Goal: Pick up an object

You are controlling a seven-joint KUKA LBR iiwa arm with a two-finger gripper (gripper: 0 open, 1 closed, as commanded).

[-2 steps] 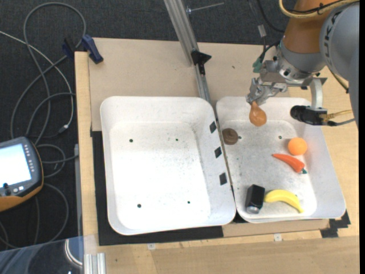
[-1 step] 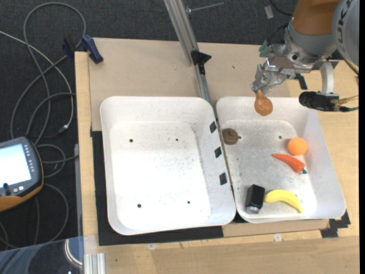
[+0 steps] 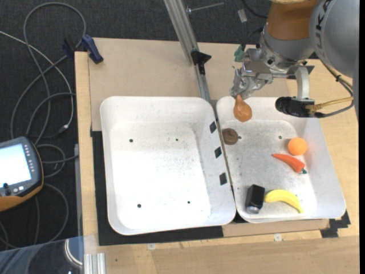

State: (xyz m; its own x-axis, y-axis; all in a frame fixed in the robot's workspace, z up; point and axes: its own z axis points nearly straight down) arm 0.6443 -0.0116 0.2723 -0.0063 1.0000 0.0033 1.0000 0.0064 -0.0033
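Looks like the pick is basically done from where I'm sitting. The gripper (image 3: 244, 91) has a small brown pear-shaped thing (image 3: 242, 109) hanging from it, and the jaws look clamped on its narrow top end, though the view is a bit murky right there so I'd call that likely rather than certain. The pear-shaped thing is up in the air over the back left corner of the right bin (image 3: 331, 181), just above the rim, not touching the bin floor as far as I can judge.

Orientation: its long axis runs close to vertical, narrow neck pointing up into the jaws, fat end pointing down, maybe tilted a hair.

What's left, I reckon: just keep it lifted without it slipping, since it's only pinched by the thin end.

Everything else in the right bin is untouched: a dark brown round thing (image 3: 230, 136) sits just below the held one near the left wall, an orange ball (image 3: 296, 146) and a carrot (image 3: 290, 162) sit toward the right side, and a black block (image 3: 254, 198) and a banana (image 3: 283, 199) lie at the front. The left bin (image 3: 114, 119) sits beside it on the worktop (image 3: 142, 67).
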